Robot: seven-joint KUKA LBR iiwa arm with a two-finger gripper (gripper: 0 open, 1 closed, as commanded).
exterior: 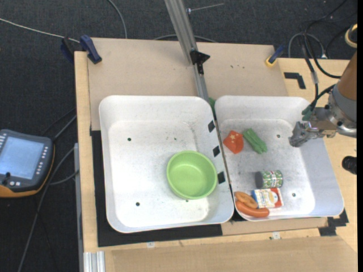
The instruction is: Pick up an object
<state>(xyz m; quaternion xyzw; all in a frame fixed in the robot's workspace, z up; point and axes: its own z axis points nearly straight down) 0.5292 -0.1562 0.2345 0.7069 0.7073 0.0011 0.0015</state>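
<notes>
The arm is reaching in over the right bin (283,103), its wrist bending down toward that bin's right wall. The gripper (299,136) is hanging just inside that wall, with nothing between its fingers; how wide it is set cannot be told. Within the right bin, a red strawberry (233,142) and a green pepper (254,140) are lying near the left wall, while a small can (272,179), a carton (267,198) and a hot dog (250,204) are sitting near the front. A green bowl (191,174) is resting left of the right bin.
</notes>
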